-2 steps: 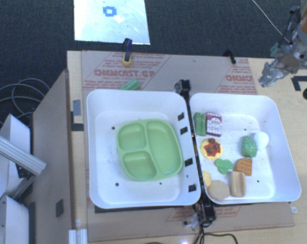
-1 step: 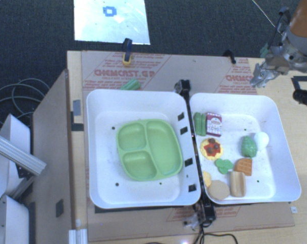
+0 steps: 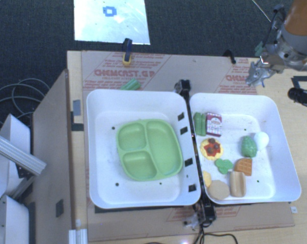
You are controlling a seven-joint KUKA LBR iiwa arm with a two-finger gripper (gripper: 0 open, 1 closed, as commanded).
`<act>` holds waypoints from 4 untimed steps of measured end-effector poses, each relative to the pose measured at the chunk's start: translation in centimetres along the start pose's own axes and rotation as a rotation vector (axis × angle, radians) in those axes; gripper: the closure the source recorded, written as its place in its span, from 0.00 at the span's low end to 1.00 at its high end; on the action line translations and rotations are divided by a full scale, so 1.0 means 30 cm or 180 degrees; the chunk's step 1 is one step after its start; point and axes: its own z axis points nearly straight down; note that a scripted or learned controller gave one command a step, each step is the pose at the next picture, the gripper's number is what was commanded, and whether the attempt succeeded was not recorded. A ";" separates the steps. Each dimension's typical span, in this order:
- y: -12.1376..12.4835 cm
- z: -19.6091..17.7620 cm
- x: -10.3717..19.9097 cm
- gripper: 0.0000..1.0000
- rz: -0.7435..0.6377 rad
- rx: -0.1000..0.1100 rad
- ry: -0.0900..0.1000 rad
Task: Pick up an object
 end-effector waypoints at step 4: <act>-0.001 0.035 -0.069 1.00 0.0002 0.0003 0.0000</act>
